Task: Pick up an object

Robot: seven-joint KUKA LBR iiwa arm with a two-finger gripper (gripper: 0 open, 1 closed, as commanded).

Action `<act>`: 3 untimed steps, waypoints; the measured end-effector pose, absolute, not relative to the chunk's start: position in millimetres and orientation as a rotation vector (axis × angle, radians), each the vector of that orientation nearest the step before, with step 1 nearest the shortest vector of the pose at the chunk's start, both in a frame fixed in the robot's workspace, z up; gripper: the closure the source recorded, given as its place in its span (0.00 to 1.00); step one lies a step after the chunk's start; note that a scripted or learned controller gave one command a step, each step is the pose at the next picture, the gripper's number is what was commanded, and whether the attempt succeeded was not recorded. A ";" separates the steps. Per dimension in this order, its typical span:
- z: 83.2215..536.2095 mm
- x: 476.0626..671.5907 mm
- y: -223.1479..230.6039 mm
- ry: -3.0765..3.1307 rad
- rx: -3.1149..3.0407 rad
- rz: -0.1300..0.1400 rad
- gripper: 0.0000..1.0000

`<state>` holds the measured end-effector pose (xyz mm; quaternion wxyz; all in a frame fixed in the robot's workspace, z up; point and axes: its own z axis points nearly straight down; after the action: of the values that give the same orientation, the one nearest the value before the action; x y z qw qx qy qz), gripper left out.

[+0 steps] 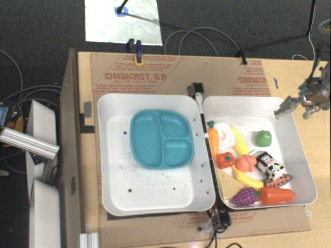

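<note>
The right bin (289,138) holds several toy foods. Among them are a green pepper (263,137), an orange carrot (213,140), a yellow banana (239,141), a red tomato (224,160), purple grapes (245,196), a black-and-white carton (269,164) and a red-orange piece (275,194). My gripper (296,109) hangs over the bin's far right corner, above and to the right of the green pepper. Its two fingers are spread open with nothing between them.
The left bin (116,190) carries a teal divided plate (161,139). A second yellow banana (247,179) and a pink toy (245,163) lie mid-bin on the right. Cables and a blue-yellow clamp (137,51) sit beyond the bins' far edge.
</note>
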<state>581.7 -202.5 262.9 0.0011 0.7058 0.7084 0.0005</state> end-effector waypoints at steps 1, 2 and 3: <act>152.2 588.6 -205.7 2.226 2.223 -0.003 0.00; 80.2 590.6 -205.4 2.226 2.222 -0.003 0.00; 95.8 593.2 -206.3 2.220 2.217 0.004 1.00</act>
<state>593.2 -206.3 95.8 0.0024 0.7066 0.7076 0.0014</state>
